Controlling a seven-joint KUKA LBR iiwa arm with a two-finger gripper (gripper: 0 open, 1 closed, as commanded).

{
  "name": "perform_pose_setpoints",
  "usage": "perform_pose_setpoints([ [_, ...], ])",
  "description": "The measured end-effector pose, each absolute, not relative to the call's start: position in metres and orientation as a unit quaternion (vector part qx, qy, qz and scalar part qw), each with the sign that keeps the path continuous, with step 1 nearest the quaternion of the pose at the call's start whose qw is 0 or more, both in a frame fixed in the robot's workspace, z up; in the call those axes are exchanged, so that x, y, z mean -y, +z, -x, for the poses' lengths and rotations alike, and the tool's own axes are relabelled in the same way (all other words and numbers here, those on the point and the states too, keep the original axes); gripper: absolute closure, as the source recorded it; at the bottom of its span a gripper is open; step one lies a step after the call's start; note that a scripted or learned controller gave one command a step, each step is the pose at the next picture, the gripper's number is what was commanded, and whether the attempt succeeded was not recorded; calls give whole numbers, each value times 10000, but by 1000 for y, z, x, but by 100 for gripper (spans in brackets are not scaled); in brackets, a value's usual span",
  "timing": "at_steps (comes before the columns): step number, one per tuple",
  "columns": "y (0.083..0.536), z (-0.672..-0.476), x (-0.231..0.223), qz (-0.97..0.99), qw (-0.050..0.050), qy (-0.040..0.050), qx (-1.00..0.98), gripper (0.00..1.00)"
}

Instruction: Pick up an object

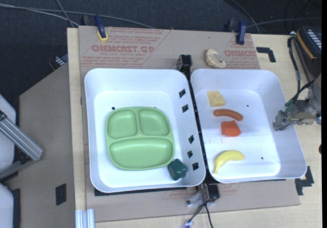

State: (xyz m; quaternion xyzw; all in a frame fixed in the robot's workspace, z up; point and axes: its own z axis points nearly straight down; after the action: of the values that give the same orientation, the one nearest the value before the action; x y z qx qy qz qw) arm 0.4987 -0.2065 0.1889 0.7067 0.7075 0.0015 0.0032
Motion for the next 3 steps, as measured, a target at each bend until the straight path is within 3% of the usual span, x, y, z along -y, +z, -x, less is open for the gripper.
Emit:
perform_pose_setpoints([
  [1, 253, -501, 209, -7066, 40, 16, -7076, 100],
  [2, 279, -502, 210, -7067, 23, 10, -7075, 100],
  [3, 278, -510, 154, -7050, -12, 7, -7092, 100],
])
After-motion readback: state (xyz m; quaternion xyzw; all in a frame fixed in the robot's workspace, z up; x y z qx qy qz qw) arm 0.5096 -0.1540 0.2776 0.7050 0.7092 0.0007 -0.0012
